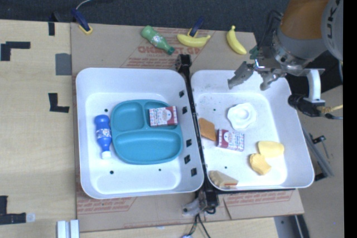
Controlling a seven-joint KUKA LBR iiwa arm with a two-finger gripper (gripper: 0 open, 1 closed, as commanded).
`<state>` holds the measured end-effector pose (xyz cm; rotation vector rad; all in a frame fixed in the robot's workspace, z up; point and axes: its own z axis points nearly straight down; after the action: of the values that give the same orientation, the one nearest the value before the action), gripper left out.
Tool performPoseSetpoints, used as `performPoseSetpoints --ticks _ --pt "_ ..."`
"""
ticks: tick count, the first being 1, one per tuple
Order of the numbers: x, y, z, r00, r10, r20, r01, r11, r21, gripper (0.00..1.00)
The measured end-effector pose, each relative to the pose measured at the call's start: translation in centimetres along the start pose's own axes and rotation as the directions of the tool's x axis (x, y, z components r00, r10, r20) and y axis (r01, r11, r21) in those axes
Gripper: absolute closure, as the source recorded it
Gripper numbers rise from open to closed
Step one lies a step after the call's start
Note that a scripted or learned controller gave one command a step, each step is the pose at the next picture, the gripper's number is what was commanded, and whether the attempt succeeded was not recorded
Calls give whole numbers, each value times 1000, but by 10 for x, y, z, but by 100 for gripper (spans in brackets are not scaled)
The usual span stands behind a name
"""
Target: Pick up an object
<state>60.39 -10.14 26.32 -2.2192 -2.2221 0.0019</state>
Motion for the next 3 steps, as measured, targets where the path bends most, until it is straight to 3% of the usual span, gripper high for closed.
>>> performPoseSetpoints --ticks 1,2,3 --pt "-18 -37 63 1000 1 0 -1 1000 1 0" --pt "3 -39 168 1000 3 6 -3 1000 -5 0" --pt "-9 -56 174 1000 2 5 -2 1000 -13 0"
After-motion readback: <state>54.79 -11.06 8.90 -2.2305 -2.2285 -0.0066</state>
